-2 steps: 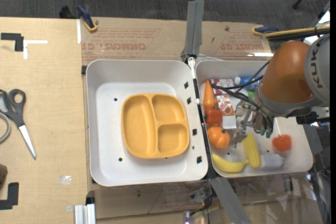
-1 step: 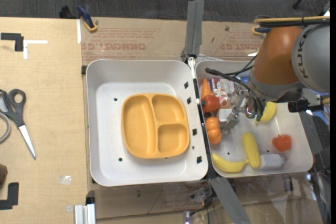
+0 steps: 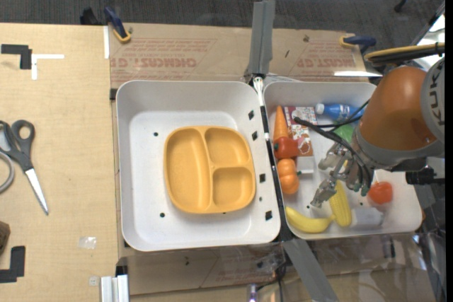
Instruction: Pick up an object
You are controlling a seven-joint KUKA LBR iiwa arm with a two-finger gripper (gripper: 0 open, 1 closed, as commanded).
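Floor: dark grey carpet runs behind the bench [image 3: 56,117], which is pale wood with brown cardboard [image 3: 177,60] laid under the bins.
Left bin [image 3: 134,152]: white and shallow, holding 1 yellow-orange divided plate [image 3: 209,170] with 3 compartments, lying flat near the bin's middle.
Right bin [image 3: 283,92]: white, set just beside the left one, crowded with toy food.
Carrot [image 3: 281,124]: orange, lying along the right bin's left wall, pointing away from me.
Red piece [image 3: 285,148]: touching the carrot's near end.
Orange fruit [image 3: 287,176]: 2 round lumps just below the red piece, by the left wall.
Banana [image 3: 308,221]: yellow, curved, lying along the bin's near edge.
Corn cob [image 3: 340,204]: yellow, tilted, just right of the banana and right beside the hand's fingertips.
Tomato [image 3: 381,193]: red, near the bin's right side, close to the arm.
Blue bottle [image 3: 333,109]: lying on its side at the far wall.
Arm [image 3: 396,109]: grey with an orange band, reaching in from the right over the right bin.
Hand [image 3: 330,187]: low in the right bin, metal fingers [image 3: 324,193] spread a little, nothing visibly between them; they sit just left of the corn cob.
Scissors [image 3: 25,159]: grey-handled, lying on the bench far to the left.
Clamps [image 3: 117,23]: blue, 2 at the cardboard's far edge.
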